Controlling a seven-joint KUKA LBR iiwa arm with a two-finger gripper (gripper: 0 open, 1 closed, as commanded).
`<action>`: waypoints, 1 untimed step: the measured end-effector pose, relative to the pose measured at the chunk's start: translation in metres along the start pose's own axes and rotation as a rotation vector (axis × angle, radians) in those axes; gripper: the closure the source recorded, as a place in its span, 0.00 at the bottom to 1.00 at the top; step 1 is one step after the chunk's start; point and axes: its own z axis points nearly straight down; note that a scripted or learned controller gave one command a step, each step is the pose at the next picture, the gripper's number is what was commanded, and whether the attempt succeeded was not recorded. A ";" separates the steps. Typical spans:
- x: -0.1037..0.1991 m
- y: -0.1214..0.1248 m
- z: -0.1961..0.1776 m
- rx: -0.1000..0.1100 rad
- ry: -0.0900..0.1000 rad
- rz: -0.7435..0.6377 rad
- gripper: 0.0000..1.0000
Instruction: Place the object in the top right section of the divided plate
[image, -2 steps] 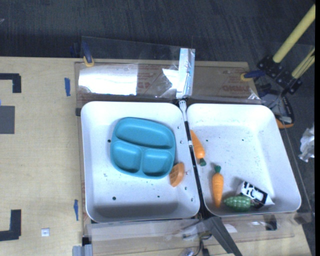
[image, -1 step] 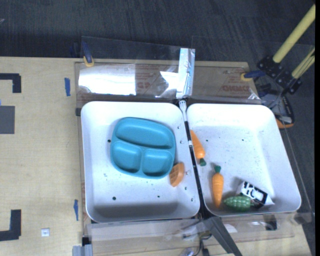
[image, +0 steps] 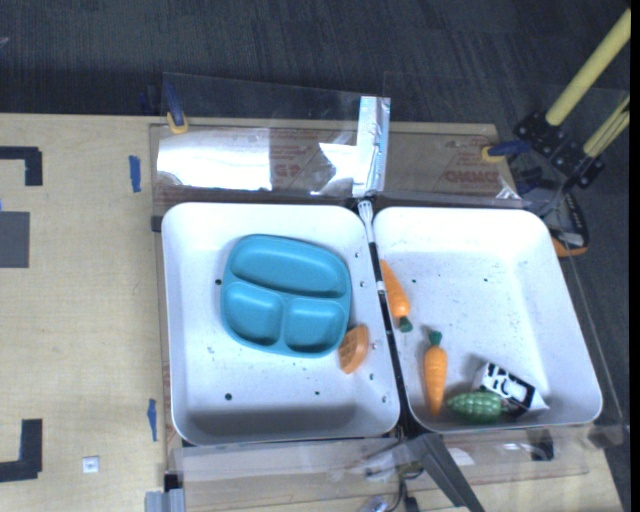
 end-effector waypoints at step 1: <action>-0.030 0.027 0.141 -0.002 0.020 -0.046 1.00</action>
